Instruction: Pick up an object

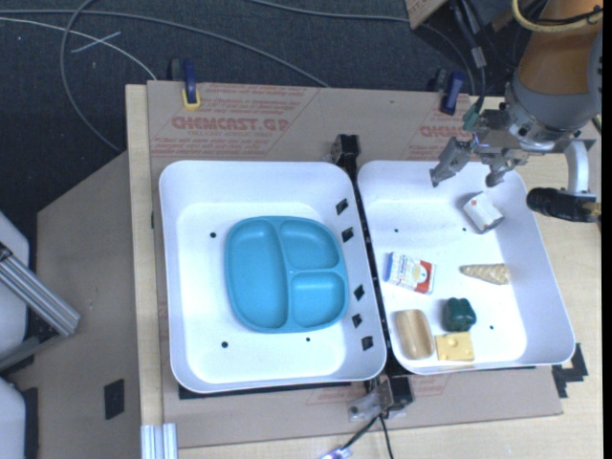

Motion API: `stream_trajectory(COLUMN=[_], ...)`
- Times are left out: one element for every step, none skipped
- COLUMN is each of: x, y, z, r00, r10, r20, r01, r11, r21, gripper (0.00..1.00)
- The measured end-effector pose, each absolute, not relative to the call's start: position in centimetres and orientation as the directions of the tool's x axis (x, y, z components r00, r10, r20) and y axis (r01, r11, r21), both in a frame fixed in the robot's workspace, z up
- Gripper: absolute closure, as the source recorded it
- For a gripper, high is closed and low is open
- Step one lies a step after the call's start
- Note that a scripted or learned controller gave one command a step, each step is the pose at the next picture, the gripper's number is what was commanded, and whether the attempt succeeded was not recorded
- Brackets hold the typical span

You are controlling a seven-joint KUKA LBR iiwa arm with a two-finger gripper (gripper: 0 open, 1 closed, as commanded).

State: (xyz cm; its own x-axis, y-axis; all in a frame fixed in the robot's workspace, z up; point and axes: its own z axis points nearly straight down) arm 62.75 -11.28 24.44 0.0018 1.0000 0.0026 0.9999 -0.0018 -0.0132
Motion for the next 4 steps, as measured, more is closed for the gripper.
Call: stream_trajectory(x=[63.0,63.8,63.0,62.9], y=[-11.3,-11.6,-10.9,-10.8], z=[25.1,19.5,13.7,8.4], r00=[-0.001,0.0,0.0,0.0], r10=[1.0,1.0,1.0,1.0], r20=[0.001,0.001,0.002,0.002], r01=[1.0,1.0,1.0,1.0], r11=[0.001,0.0,0.0,0.0], r21=[-0.001,-0.007,-0.009,-0.008], gripper=[0.0,0.0,0.0,0.0])
